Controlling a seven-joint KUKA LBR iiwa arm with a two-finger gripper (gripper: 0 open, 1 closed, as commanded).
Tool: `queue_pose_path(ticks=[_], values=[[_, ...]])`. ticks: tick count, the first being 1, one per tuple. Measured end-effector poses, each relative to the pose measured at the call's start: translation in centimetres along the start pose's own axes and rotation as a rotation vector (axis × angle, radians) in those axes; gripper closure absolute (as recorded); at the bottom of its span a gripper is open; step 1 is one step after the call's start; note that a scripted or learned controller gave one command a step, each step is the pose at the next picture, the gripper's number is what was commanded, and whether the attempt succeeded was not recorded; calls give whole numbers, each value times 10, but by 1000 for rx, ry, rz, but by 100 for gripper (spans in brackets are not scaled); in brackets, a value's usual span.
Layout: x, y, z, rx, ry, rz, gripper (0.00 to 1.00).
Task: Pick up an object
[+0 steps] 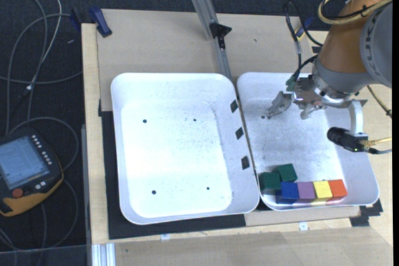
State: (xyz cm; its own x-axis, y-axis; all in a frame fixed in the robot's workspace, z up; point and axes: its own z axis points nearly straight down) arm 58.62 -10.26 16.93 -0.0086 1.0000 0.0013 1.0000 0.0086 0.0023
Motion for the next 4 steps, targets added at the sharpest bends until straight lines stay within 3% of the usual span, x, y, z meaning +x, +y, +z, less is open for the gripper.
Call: queue_pose_path(ticks=[1, 2, 3, 4], values=[[-1, -30, 44, 10, 1, 9, 0], [-44, -70, 71, 9, 0, 14, 0], [-40, -67, 70, 3, 0, 9, 0], [18, -60, 70, 4, 4, 2, 0]])
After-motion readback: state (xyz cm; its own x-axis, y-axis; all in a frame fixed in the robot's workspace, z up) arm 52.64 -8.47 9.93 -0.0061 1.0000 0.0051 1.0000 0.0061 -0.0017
